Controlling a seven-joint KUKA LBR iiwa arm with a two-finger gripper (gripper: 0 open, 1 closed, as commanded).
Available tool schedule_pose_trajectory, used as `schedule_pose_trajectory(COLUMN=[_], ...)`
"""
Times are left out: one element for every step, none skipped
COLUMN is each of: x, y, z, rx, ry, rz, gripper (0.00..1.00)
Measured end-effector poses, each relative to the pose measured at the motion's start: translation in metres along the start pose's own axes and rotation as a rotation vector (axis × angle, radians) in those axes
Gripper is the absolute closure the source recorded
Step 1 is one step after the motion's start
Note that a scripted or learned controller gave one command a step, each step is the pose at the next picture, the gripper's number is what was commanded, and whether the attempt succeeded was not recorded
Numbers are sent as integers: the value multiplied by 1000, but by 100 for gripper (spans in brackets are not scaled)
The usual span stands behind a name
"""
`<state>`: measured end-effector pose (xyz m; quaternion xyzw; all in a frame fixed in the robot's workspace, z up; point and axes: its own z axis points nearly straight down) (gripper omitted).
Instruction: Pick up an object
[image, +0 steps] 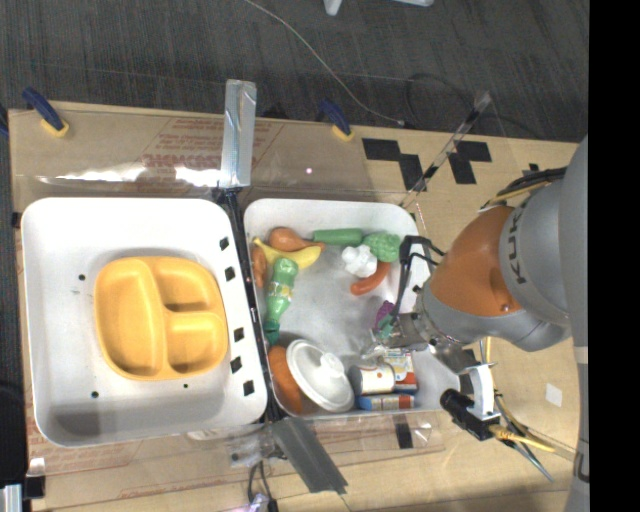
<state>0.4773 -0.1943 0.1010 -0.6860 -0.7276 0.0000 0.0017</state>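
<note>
The bench (300, 140) was brown cardboard under 2 white bins (50, 260), on dark carpet. A yellow divided tray (160, 315) lay in the left bin; toys, including a green bottle (279, 290), crowded the right bin. The gripper (398, 338) hung over the toys, its state impossible to tell

Arm (520, 270) runs out of frame at the right; its grey body and orange band cover the right bin's (300, 212) right wall. Gripper (395, 335) sits low over the clutter, its tips lost among the items, so their state can't be read. Orange bowl (280, 385) mostly hidden under a white lid (320, 375). Small purple item (385, 318) by the wrist too small to identify.
</note>
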Motion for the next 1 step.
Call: schedule_pose_trajectory(x=[-8], y=[112], z=[-141], rx=[-5], ry=[-2], rz=[264], gripper=[100])
